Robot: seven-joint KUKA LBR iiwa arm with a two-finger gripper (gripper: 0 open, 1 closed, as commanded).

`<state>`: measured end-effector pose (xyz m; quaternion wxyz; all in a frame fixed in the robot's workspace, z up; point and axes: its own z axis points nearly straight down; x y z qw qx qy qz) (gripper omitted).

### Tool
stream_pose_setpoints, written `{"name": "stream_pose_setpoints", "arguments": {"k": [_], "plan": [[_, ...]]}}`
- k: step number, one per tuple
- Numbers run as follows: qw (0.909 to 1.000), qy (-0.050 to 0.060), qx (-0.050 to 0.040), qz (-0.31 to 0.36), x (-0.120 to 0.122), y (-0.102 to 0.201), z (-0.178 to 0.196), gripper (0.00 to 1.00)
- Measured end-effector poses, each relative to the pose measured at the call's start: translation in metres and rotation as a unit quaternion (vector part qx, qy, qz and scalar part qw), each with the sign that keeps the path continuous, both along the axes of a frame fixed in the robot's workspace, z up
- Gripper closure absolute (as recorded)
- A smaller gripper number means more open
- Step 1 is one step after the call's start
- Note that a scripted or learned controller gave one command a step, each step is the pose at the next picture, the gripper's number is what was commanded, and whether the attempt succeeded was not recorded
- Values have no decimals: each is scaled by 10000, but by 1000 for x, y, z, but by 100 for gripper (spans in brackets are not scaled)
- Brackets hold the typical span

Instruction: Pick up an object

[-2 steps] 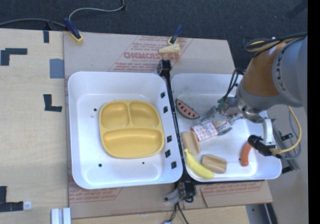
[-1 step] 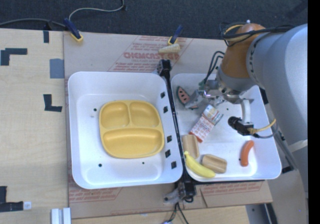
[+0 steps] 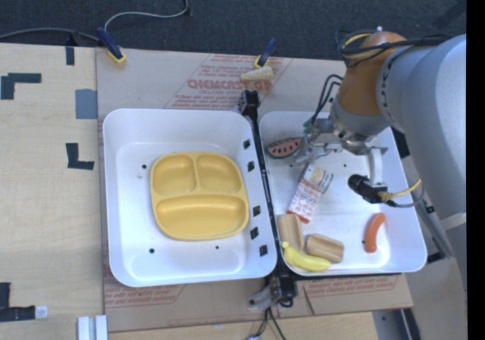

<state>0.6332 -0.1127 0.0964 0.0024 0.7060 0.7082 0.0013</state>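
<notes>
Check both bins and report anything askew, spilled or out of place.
Nothing looks spilled or damaged. The yellow divided plate lies flat in the left bin. In the right bin, the packet lies at a slant, and the banana is pressed into the near corner against two bread rolls.

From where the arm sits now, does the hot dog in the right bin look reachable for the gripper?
Probably yes. The hot dog lies alone on bare bin floor near the right bin corner, apart from the banana. The gripper is over the same bin, nothing between.
</notes>
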Motion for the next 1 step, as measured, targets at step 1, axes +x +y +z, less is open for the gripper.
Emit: {"name": "stream_pose_setpoints", "arguments": {"k": [1], "plan": [[10000,-2,0,0,0,0,0,0]]}}
